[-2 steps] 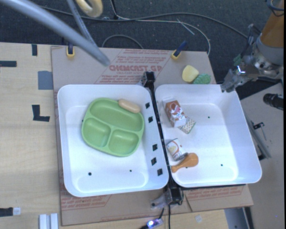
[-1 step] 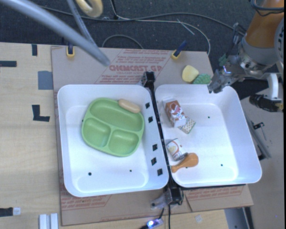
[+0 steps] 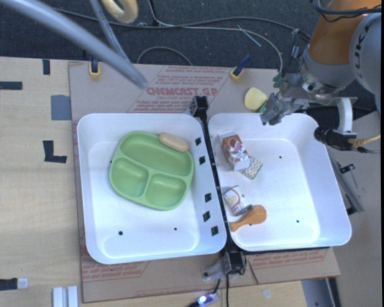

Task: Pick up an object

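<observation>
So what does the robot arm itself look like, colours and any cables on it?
The grey KUKA arm has rounded, smooth casing with a broad orange band above the wrist. Dark cables loop around the top of that band. Below it sits a cluttered dark metal wrist section, ending in a small dark two-finger gripper.

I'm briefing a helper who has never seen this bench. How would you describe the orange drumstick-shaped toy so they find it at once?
Start at the right white bin and look to its near left corner, next to the divider between the bins. The orange drumstick toy lies there just below a small wrapped packet. It is the only plain orange, club-shaped piece; its neighbours are printed packets.
</observation>
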Controlling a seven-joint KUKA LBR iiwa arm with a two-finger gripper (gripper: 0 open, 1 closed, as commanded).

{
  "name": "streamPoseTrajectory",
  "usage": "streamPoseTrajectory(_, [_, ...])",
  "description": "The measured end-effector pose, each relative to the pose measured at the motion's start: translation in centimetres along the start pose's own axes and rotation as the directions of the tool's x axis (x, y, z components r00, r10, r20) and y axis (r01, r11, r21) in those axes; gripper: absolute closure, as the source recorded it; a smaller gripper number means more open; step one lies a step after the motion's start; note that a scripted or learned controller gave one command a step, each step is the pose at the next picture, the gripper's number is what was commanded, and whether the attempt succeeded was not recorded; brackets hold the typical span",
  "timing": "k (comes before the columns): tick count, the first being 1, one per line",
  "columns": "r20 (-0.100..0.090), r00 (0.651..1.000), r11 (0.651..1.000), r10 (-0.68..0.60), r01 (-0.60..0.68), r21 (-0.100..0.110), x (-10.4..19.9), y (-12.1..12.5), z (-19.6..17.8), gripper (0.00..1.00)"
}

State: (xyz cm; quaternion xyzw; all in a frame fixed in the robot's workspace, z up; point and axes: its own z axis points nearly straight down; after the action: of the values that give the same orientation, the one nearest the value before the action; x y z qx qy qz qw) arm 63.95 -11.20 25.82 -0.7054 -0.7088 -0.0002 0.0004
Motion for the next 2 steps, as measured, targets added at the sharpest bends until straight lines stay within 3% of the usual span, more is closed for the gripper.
streamPoseTrajectory(1, [0.0,1.0,1.0,0.0,0.0,0.003,5.0,-1.3,1.6,1.0])
streamPoseTrajectory(2, [-0.001,1.0,1.0,-0.001,0.001,0.002,10.8,-1.0,2.3,1.0])
